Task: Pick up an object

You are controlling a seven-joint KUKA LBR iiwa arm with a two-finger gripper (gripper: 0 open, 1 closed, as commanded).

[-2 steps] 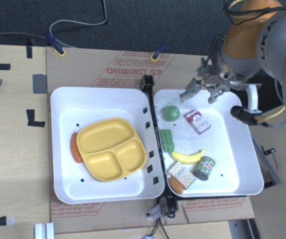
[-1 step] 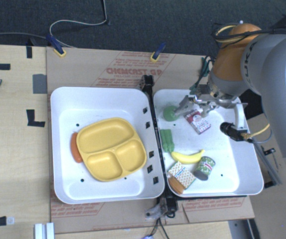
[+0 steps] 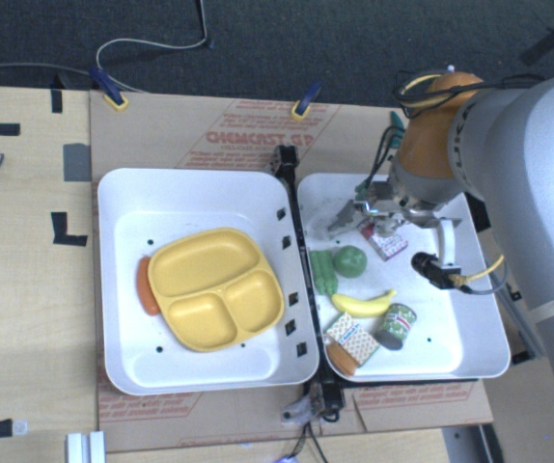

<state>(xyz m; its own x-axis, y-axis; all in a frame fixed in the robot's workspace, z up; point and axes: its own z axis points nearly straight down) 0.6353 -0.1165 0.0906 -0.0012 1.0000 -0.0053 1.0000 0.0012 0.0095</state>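
Lining cardboard bench [image 3: 248, 138]: white bins [image 3: 123, 258].

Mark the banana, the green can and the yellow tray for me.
banana [image 3: 362, 303]: camera view, middle of its curved body.
green can [image 3: 395, 326]: camera view, on its side wall.
yellow tray [image 3: 188, 258]: camera view, floor of its large upper compartment.

One fixed camera looks down from above the counter [image 3: 26, 287] at a slant, far enough back to take in both white bins: the left bin [image 3: 123, 258] and the right bin [image 3: 470, 336] side by side. Dark floor lies along the far edge. The arm [image 3: 509, 162] enters from the right.
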